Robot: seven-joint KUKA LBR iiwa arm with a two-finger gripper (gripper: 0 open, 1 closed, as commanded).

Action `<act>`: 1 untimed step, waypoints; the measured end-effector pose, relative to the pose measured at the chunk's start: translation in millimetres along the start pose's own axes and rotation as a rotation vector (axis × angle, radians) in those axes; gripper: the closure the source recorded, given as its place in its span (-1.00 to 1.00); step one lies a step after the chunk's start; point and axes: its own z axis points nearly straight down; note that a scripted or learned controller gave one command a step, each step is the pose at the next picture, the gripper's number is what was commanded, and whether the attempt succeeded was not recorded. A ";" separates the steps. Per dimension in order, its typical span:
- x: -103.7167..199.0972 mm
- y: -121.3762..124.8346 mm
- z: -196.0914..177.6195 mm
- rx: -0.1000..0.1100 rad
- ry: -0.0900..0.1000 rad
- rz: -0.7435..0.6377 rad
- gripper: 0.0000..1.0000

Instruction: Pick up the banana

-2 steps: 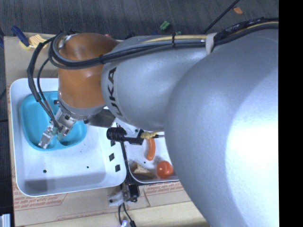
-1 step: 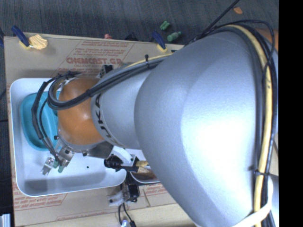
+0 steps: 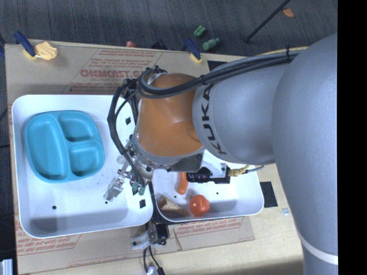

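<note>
Your likeliest banana [image 3: 170, 205] is a pale, brown-mottled piece low in the right bin [image 3: 252, 202], close to its near wall. You cannot be sure of it, since the arm [image 3: 172, 119] covers its upper side. What shows lies roughly left to right along that wall. You cannot tell which end is the stem.

A red tomato [image 3: 199, 205] sits just beside it on the right. A slim orange piece [image 3: 182, 183] stands just above the two, with its top under the arm.

The jaws hang off the arm's lower left, over the near right corner of the left bin [image 3: 34, 222], well apart from the banana and across the wall between the bins. You cannot tell how far open they are or whether they touch anything.

A blue tray [image 3: 63, 145] with compartments lies farther left in that bin. Both bins rest on the desk [image 3: 200, 231].
</note>
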 end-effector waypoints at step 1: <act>26.8 55.6 98.2 -0.006 -0.003 0.099 -1.00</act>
